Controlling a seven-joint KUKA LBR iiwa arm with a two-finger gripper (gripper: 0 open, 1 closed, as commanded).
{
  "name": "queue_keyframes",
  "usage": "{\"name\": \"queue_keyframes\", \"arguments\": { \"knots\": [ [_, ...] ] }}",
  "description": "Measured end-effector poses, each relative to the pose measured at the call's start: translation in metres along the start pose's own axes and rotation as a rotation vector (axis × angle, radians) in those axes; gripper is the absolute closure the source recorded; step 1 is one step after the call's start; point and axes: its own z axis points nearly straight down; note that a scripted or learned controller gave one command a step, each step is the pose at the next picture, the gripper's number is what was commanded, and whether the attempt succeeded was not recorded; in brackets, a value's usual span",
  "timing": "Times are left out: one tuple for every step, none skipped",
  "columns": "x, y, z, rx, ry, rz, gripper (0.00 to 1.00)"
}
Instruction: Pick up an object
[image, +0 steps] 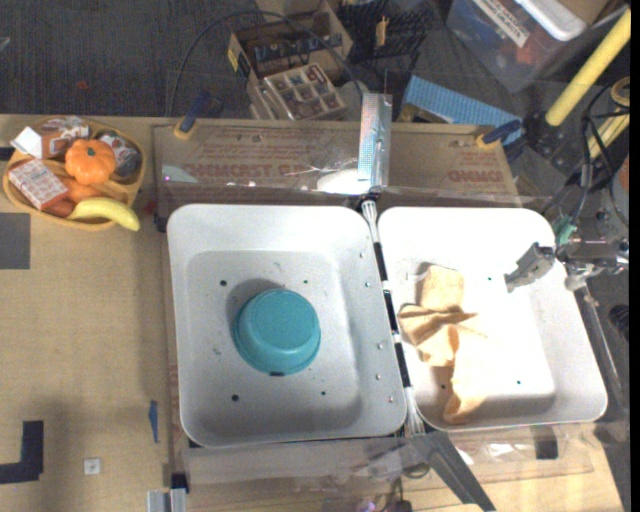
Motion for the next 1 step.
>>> {"name": "queue_keyframes", "arguments": {
  "knots": [
    [0.0344,0.0328,0.1354,0.0,0.0,-0.052,0.0]
  ]
}}
